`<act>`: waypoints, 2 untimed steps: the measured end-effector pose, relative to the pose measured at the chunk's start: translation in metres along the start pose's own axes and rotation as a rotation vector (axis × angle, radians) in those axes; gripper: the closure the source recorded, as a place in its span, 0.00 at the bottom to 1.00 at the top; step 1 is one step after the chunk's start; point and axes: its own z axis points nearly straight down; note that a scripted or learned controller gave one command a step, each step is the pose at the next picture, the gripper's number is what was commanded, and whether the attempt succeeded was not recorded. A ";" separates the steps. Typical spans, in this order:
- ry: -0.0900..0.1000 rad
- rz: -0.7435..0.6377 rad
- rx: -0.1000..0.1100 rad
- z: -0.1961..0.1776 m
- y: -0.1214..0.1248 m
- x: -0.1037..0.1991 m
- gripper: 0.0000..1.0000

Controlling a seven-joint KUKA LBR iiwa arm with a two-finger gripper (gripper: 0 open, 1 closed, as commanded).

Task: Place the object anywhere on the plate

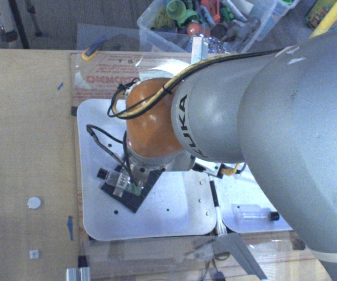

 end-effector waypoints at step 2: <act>-0.001 -0.598 -0.001 -0.074 -0.005 0.007 1.00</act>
